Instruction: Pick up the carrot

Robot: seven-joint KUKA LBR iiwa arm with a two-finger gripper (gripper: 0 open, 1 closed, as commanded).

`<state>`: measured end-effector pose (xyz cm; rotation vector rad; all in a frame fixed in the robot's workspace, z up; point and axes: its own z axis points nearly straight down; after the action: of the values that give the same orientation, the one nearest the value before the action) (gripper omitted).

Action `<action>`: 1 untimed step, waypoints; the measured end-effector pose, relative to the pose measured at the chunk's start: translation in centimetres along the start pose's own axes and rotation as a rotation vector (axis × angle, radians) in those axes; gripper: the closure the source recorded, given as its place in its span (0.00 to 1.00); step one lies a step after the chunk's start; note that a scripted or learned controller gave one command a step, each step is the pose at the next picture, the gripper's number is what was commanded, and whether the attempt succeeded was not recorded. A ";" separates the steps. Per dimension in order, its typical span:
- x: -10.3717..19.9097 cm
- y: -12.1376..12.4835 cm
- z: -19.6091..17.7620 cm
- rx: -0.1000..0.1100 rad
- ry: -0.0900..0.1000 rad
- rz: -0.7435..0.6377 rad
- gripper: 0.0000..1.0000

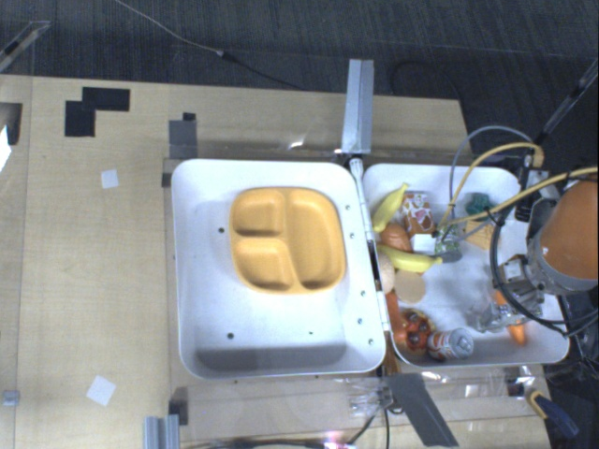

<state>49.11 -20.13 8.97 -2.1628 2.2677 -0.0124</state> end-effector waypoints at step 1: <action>-3.5 -1.1 -11.6 0.006 0.002 0.145 1.00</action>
<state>50.22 -16.71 20.57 -1.9906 2.4161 -0.0211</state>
